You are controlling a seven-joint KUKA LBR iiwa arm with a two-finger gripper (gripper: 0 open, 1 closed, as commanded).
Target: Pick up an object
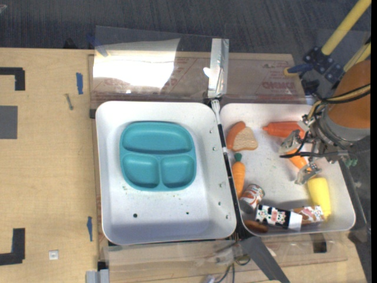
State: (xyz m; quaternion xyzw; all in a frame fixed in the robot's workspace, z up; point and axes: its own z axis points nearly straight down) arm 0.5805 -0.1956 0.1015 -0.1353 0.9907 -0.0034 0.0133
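My gripper (300, 156) hangs low over the right side of the right bin (344, 220). It looks open, with one silver fingertip (291, 141) up-left and the other down-right. A small orange piece (298, 161) lies in the gap; I cannot tell whether either finger touches it. A long orange toy (281, 128) lies just up-left of the gripper. A yellow corn-like piece (318, 194) sits just below it.
Also in the right bin: a bread slice on an orange piece (242, 137), a carrot (238, 173), a small can (252, 194), a black-and-white bottle (274, 216). The left bin (112, 211) holds a teal divided plate (157, 154). A clear wall stands behind.
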